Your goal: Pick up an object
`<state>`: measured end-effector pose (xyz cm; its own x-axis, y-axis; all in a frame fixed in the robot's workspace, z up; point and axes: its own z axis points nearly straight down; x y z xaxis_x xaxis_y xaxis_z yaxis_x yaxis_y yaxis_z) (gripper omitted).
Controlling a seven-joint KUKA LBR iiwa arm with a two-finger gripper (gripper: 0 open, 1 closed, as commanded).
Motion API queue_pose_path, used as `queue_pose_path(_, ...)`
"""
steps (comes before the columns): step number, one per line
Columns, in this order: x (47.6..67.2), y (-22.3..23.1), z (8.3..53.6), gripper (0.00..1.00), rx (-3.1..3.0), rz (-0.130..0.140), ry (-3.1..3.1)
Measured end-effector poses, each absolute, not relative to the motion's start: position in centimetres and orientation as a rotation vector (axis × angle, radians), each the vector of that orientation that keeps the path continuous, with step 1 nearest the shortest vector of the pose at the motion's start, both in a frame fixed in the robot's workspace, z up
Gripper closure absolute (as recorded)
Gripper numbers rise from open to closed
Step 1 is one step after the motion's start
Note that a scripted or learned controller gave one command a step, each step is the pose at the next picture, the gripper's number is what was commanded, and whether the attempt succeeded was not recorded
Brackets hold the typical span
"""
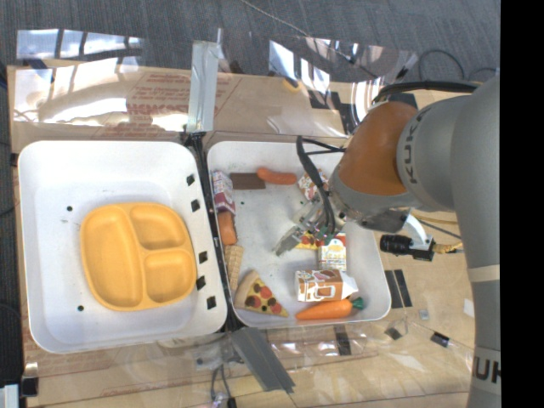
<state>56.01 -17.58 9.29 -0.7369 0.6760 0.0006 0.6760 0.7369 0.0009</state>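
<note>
Dark grey carpet runs along the top, and below it the surface point(110, 100) shows brown cardboard and shiny plastic sheeting under two shallow white bins set side by side. In the left bin point(51, 177) sits a yellow divided tray point(136, 255), three compartments, lying flat near the bin's middle. Over to the right bin point(255, 153), and it's crowded: a sausage point(276, 176) up near the far wall beside a brown bar point(246, 180), a wrapped packet point(223, 192) against the left wall with an orange stick point(227, 228) just below it, then a waffle-textured piece point(235, 262) and a pizza slice point(259, 297) toward the near left corner. Along the near wall lies a carrot point(325, 310), touching a small carton point(321, 286) just above it, and a second little carton point(333, 251) stands a bit farther in. The arm point(425, 160) comes in from the right, orange band big over the bin, and the end effector point(297, 238) is down low in the middle of the right bin, next to that second carton. How its jaws stand, I can't tell; cables and wrist crowd the spot, and no object shows held.
</note>
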Motion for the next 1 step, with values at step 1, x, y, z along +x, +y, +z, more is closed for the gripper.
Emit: queue_pose_path(1, 61.58, -19.52, 9.36, 0.00, -1.143, -0.001, -2.930)
